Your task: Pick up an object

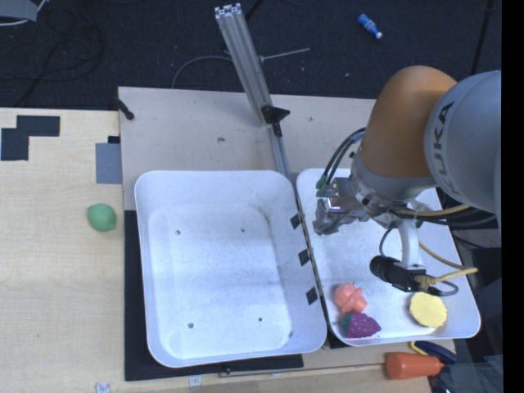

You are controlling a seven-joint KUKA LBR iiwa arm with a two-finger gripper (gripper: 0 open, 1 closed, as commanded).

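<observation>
Overhead slanted view of my station. Places are given from the right bin [468, 324], my chosen landmark. Largest first: the grey arm [458, 137] with its orange band enters over the bin's far right corner and covers much of its upper half. The left bin [151, 195] lies just beside the landmark, touching it along a shared edge marked with small black clips. The gripper [329, 213] sits over the landmark's upper left part, close to that shared edge; I cannot tell from here how its tool stands, nor do I see anything carried in it.

Candidate objects, all at the landmark's near end: a yellow piece [428, 309] toward the near right corner, a purple piece [360, 326] against the near rim, and an orange-pink piece [350, 296] touching the purple one on its far side. An orange carrot-like toy [412, 365] lies outside the landmark, just past its near rim. A green ball [101, 217] rests on the bench well beyond the left bin.

Progress, as I judge it: nothing is lifted yet. Reaching, closing and raising all remain.
</observation>
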